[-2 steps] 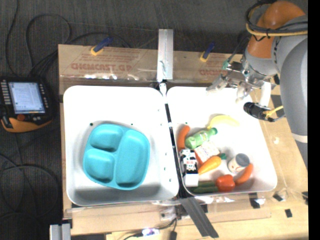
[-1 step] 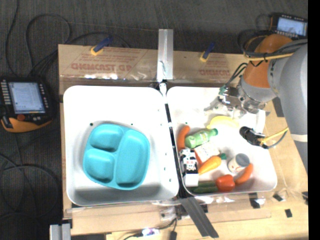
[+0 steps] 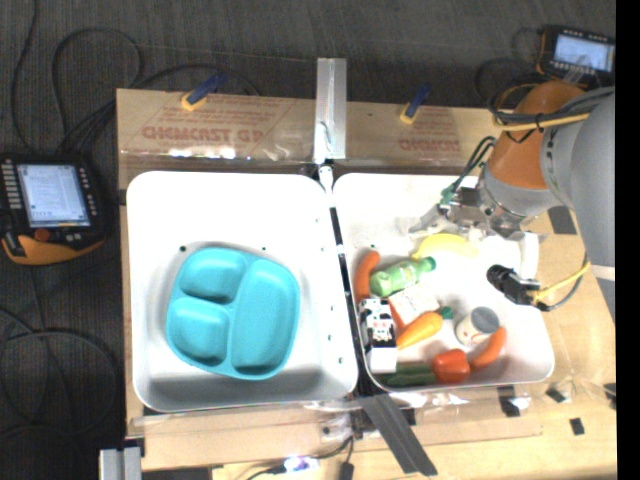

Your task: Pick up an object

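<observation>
Gripper (image 3: 455,218) low over the upper part of the right bin (image 3: 540,368), arm (image 3: 575,168) reaching in from the right edge of the view. Metal wrist hardware sits directly above a yellow banana-shaped toy (image 3: 447,245). Whether the gripper is closed on anything or not: cannot tell, the wrist blocks the tips from this angle. No object seen clearly gripped.

Candidate objects all lie in the right bin, crowded toward its left and lower side: green bottle (image 3: 400,274) just below the banana toy, orange carrot toy (image 3: 420,326), a red-orange piece (image 3: 366,273) along the divider wall, small black-and-white box (image 3: 377,320), red tomato-like item (image 3: 451,365), dark green item (image 3: 405,376), grey round piece (image 3: 482,320). Several touch one another.

Left bin (image 3: 150,208) carries a blue divided tray (image 3: 235,311), well apart from the gripper.

Judged risks:
- Banana toy is curved and smooth; a closing pinch may squirt it sideways toward the bottle.
- Bottle lies just beside the banana; a descent off-centre could catch both or nudge the bottle into the pile.
- Black cable loop (image 3: 510,283) hangs near the bin's right side and could drag across items.
- Grasp near the back wall leaves little clearance.
</observation>
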You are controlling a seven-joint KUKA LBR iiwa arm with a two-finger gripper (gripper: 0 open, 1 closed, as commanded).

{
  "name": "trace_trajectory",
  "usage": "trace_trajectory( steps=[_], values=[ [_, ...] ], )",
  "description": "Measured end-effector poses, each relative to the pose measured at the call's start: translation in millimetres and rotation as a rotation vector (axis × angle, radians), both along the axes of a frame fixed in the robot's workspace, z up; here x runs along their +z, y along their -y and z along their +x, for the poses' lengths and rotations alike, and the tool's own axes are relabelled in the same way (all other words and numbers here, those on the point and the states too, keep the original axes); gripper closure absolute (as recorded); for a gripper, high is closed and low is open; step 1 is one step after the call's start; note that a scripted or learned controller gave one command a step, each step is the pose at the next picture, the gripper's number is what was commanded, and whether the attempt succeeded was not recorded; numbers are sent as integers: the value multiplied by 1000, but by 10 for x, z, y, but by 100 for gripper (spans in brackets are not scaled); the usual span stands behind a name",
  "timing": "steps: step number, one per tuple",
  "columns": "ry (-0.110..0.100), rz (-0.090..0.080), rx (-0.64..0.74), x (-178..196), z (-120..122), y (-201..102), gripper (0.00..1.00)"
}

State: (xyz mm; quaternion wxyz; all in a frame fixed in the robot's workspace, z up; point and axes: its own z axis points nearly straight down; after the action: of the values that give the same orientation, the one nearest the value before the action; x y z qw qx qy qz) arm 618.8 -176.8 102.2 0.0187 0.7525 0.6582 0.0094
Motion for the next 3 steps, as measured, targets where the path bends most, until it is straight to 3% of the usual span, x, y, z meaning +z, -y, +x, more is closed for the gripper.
trace_trajectory(
  steps=[1,2,3],
  values=[
    [-2,2,-4,-7,-83,-428,0],
    [-29,7,113,-133,-437,-343,0],
    [-42,7,438,356,-593,-81,0]
  ],
)
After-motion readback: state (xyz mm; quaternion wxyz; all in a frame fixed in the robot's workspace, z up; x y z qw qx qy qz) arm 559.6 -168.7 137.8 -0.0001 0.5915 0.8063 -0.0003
